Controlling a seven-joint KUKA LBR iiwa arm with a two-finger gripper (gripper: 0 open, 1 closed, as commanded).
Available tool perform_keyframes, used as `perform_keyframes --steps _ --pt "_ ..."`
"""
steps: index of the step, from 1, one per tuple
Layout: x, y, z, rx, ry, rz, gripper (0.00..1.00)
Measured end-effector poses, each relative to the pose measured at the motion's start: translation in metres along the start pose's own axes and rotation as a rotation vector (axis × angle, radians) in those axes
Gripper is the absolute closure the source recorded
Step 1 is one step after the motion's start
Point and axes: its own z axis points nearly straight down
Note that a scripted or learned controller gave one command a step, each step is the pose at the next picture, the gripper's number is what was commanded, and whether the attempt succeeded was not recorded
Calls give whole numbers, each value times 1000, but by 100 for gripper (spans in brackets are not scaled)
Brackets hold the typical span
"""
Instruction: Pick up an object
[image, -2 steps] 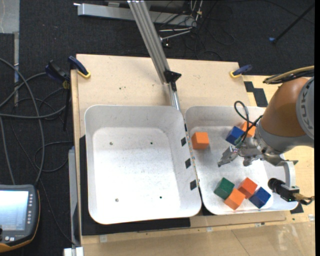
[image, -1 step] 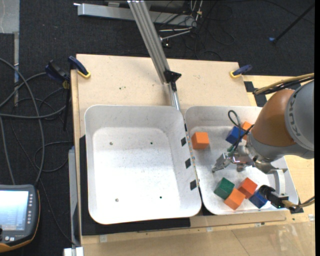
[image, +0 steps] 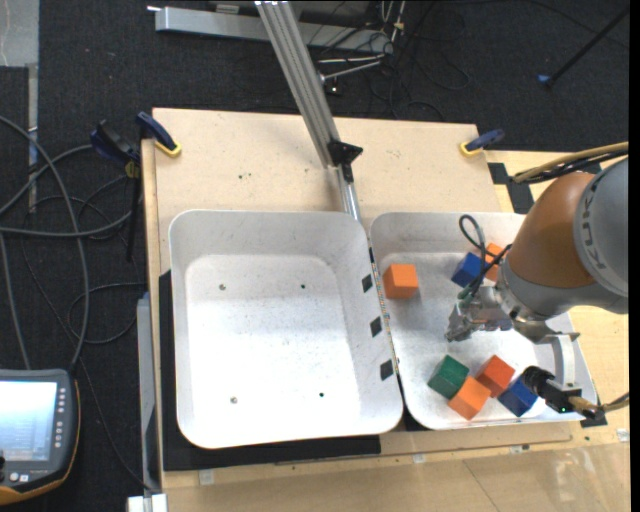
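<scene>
Orange catches me first: an orange cube (image: 401, 281) sits alone toward the left of the right bin (image: 420, 232), near the divider between the two bins. My gripper (image: 466, 324) hangs low over the middle of that bin, and whether it is spread or closed I cannot tell from this slant. Just beside my wrist, toward the far wall, lies a blue block (image: 467, 270). Nearer the front wall a cluster crowds together: a green cube (image: 448, 377), an orange block (image: 469, 399) touching it, a red-orange block (image: 496, 373) and a second blue block (image: 517, 398). The left bin (image: 200, 235) is speckled white plastic. Both rest on a pale wooden bench (image: 250, 160) with clamps at its far corners, over dark carpet strewn with cables.
</scene>
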Motion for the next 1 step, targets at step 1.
perform_keyframes --steps 1 --pt "-9 -1 -59 -5 -2 0 100"
